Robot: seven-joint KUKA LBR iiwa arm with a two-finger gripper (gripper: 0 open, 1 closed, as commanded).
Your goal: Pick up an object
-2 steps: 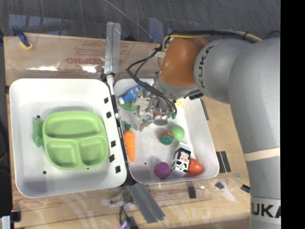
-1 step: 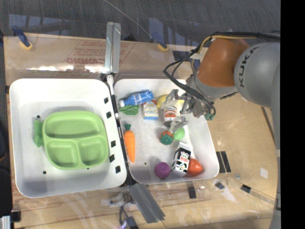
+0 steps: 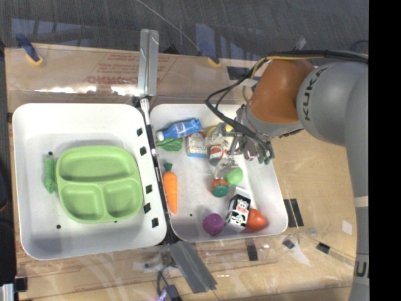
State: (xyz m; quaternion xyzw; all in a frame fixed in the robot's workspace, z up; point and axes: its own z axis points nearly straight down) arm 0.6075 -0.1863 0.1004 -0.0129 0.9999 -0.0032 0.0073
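Claw (image 3: 224, 168) low over the right bin (image 3: 276, 193), reaching in from the right beneath the orange band (image 3: 276, 93) — fingers pointing down and toward the left, tips just above a small green and red ball-like toy (image 3: 224, 184). Cannot tell whether open or closed; too much clutter and cable around the tips. Nothing visibly held between them. Nearest candidate for the pick, judging by position: that green and red toy, directly under and slightly in front of the tips, roundish with no clear long axis, so approach angle probably matters little. Close behind the claw, a small printed carton (image 3: 197, 144) and a blue bottle (image 3: 180, 129); further left along the bin wall, a carrot (image 3: 170, 190) lying lengthwise, well apart from the claw. Toward the front — a purple ball (image 3: 213, 223), a black-and-white box (image 3: 239, 211) and a red-orange piece (image 3: 255, 219) touching it. Left bin (image 3: 37, 231) with a green divided tray (image 3: 97, 184), well away.
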